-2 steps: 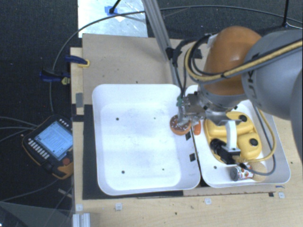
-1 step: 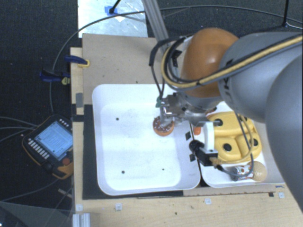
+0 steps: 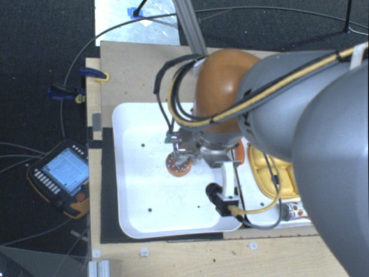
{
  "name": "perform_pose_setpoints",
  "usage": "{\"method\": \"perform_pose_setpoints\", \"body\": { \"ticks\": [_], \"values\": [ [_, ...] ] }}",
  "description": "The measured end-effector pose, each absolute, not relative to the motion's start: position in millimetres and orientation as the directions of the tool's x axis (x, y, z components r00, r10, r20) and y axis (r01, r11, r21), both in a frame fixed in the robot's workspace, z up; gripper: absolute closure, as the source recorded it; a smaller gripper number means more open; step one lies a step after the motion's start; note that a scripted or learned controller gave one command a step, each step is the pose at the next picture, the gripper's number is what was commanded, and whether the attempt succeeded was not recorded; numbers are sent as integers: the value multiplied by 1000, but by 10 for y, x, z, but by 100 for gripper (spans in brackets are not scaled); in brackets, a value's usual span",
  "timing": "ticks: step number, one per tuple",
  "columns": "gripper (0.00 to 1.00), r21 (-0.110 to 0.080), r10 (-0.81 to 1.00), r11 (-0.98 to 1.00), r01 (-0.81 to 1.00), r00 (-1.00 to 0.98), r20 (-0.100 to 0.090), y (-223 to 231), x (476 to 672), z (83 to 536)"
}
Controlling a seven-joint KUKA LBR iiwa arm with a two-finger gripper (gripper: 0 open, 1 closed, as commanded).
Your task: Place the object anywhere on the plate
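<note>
Over the left white bin [image 3: 132,154] the grey arm [image 3: 300,114] reaches down, its gripper [image 3: 180,157] touching a small brown round object [image 3: 179,166]; whether the jaws grip it, I cannot tell.

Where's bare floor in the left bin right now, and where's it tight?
Left bin: bare white floor along its left wall and across the near strip, left of the black connector. Crowded at the centre-right, where the claw sits over a small brown round object. The yellow plate in the right bin is largely covered by the arm.
</note>
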State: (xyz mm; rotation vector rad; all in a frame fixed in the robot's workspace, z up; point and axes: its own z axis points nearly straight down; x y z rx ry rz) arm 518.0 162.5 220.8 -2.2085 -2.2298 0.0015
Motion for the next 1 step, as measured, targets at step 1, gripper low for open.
{"method": "perform_pose_setpoints", "body": {
  "ticks": [1],
  "values": [
    [0, -1, 1000, 4, 1000, -4, 1, 1597, 5191, 2217]
  ]
}}
